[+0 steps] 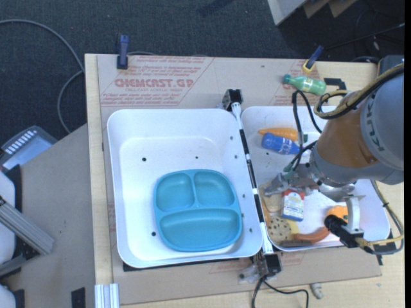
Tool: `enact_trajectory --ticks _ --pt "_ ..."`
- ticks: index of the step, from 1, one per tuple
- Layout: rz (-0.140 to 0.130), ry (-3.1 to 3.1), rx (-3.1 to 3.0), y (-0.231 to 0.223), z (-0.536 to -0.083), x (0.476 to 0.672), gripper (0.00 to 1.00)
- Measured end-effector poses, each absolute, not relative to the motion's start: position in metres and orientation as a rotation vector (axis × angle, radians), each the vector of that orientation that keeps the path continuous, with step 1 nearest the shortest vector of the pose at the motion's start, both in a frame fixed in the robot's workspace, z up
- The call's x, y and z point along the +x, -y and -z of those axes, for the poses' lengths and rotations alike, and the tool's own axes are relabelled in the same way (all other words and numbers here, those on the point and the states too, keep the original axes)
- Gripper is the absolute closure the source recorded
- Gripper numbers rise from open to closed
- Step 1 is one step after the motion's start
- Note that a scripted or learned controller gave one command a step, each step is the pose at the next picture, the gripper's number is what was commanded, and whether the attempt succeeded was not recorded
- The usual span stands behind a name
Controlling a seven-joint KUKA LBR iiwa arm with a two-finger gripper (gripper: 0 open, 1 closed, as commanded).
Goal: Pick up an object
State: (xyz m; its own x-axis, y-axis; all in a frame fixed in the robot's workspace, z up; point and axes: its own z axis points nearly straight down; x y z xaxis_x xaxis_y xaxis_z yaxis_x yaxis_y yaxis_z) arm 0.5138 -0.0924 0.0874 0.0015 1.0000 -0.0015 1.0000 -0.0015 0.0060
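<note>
My gripper (284,185) hangs low over the left part of the right bin (379,220), under the grey and orange arm (350,140). Just below it lies a small white carton with blue and red print (293,206). A speckled cookie (277,226) and a brown-orange sausage shape (309,236) lie at the bin's near edge. An orange piece (338,211) sits to the right of the carton. At the far end of the bin a blue bottle (281,145) lies against an orange item (280,133). The arm hides the bin's middle.
The left bin (128,140) holds a blue divided plate (198,208). A green bottle (306,83) lies on the bench beyond the right bin. A black clamp (232,97) sits at the far end of the rims between the bins. Cables loop around the arm.
</note>
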Motion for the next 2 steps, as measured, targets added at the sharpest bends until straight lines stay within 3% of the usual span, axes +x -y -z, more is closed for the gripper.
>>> enact_trajectory --ticks 1,2 --pt "-0.007 -2.219 2.218 0.091 -0.097 0.514 1.00" --pt "-0.002 -2.223 2.220 0.020 -0.185 0.536 1.00"
